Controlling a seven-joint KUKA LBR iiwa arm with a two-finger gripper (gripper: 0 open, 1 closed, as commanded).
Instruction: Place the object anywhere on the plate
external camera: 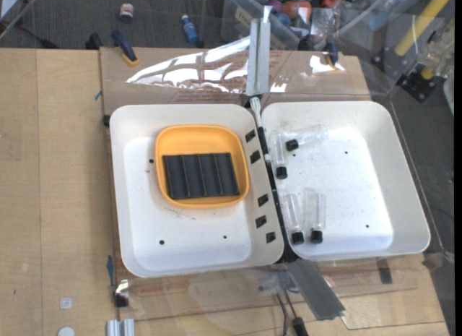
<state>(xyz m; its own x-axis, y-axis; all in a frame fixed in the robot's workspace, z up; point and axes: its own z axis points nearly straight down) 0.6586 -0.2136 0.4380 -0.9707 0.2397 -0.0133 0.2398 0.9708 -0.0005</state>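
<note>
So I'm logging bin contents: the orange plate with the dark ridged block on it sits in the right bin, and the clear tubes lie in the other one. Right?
Not quite: the camera view shows the orange plate, with the dark ridged block on it, in the left bin. The clear tubes lie in the other one, the right bin.

An orange plate (202, 139), squarish with rounded corners, sits in the left bin. A dark ridged rectangular object (200, 175) lies flat on it, covering its middle and near side.

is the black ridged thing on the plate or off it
On it: the black ridged object lies flat inside the orange plate in the left bin.
</note>
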